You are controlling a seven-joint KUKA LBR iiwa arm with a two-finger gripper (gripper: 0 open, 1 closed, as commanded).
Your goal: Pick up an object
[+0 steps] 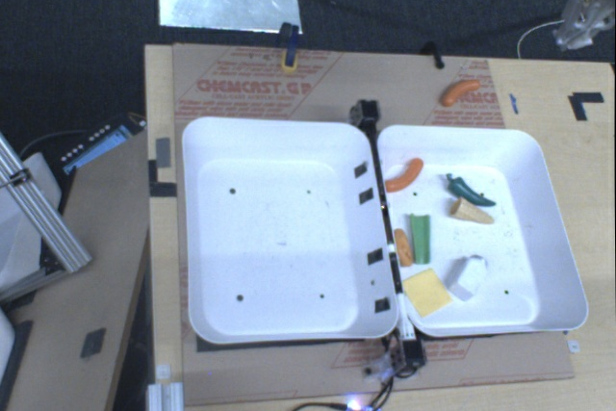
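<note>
Right bin (539,207): green block (421,239) lies with its long axis running near-to-far; I cannot tell my tool's state.

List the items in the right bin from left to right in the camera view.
Orange sausage → green block → yellow cheese → white piece. The small orange piece overlaps the sausage's span, and the green pepper and tan wedge overlap the white piece, so they are left out.

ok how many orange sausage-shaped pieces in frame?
3. One sausage lies on the bench beyond the right bin; one in that bin's far-left corner; a shorter one beside the green block.
</note>
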